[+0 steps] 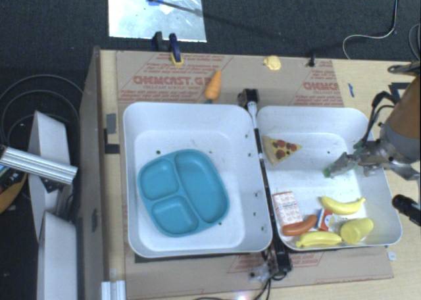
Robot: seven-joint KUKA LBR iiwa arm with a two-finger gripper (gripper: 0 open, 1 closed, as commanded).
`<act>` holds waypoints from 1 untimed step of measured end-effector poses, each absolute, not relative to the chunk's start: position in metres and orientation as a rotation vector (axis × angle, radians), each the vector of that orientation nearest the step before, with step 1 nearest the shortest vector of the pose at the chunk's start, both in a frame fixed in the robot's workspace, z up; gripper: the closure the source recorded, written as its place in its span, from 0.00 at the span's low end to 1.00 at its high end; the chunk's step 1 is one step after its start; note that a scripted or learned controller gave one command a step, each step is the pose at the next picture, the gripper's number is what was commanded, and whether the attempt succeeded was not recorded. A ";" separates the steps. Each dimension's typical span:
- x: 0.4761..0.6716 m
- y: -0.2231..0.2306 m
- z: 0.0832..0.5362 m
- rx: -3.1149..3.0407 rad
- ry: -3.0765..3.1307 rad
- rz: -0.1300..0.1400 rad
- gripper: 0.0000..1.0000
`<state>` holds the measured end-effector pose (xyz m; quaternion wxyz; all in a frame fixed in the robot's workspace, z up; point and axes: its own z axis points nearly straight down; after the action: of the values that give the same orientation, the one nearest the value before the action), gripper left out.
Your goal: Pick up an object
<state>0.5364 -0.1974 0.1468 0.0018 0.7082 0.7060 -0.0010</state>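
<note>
Cardboard sheet (197, 75) under both bins carries red print; "CHEMCAST" reads at upper left, and the same block of print on the right is too washed out to read. Left bin (141, 127) holds a blue three-compartment tray (183, 191), lying flat near the bin's middle. Right bin (316, 121) holds the loose items. Toy pizza slice (281, 149) lies at its upper left, close to the divider between the bins. Small white carton (286, 206) with red print lies lower left; its lettering is too small to read. Orange-red sausage (298, 226) lies just below it, touching or nearly so. One banana (341, 204) sits right of centre, a second banana (319, 239) lies along the front wall, and a yellow cup-like piece (357, 229) rests tipped beside them. A small red-and-blue item (323, 220) is wedged between sausage and bananas; I cannot identify it.

Arm enters from the right. Gripper (337, 167) hangs over the bare middle of the right bin, above the upper banana and well right of the pizza slice. Whether it is released or clenched, I cannot tell at this slant. Nothing is visibly in its grasp.

Orange carrot (212, 85) lies on the cardboard behind the left bin. Blue clamp (173, 45) sits at the bench's back edge.
</note>
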 end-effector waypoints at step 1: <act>0.515 -0.173 0.122 2.222 2.224 0.000 0.00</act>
<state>0.5152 -0.1728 0.1221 -0.0010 0.7068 0.7074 -0.0001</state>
